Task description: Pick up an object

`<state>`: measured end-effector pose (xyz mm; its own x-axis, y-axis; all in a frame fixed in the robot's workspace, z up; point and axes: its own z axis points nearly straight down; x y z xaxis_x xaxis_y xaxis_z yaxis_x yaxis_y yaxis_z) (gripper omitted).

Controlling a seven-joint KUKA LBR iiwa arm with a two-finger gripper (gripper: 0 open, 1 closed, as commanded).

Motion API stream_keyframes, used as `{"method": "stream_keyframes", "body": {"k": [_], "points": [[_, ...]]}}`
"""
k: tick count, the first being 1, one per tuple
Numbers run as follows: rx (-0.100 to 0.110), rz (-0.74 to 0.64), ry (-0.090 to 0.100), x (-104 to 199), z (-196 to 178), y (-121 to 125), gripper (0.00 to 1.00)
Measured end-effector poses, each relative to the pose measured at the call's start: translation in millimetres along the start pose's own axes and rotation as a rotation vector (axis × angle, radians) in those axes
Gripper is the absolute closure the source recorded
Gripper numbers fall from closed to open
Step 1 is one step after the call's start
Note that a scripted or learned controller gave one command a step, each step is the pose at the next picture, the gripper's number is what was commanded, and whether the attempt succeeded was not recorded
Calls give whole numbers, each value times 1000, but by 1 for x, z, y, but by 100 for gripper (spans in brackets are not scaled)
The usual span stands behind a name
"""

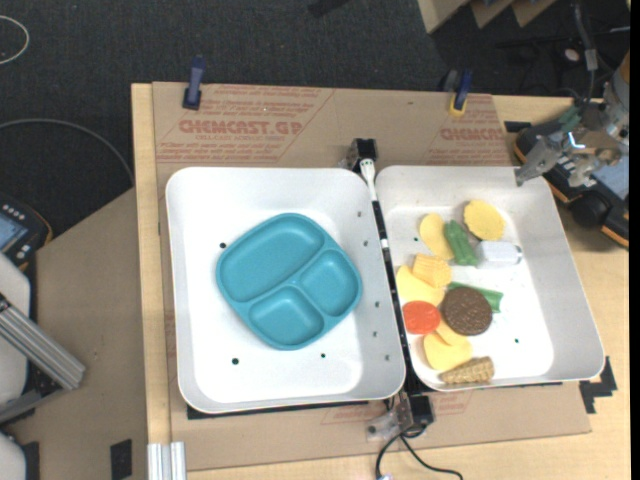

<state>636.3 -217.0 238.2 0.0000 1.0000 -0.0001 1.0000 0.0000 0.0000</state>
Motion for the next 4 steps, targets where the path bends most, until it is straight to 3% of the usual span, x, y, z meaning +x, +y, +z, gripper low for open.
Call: {"method": "stream_keyframes", "body": {"k": [1,2,3,4], "points": [[-6,-12,3,130,-71,-37,0],[-22,-2,-3,131,-282,-73,0],[-6,-1,-3,131,-282,-72,100],[11,6,1,96,-174,-101,100]]}}
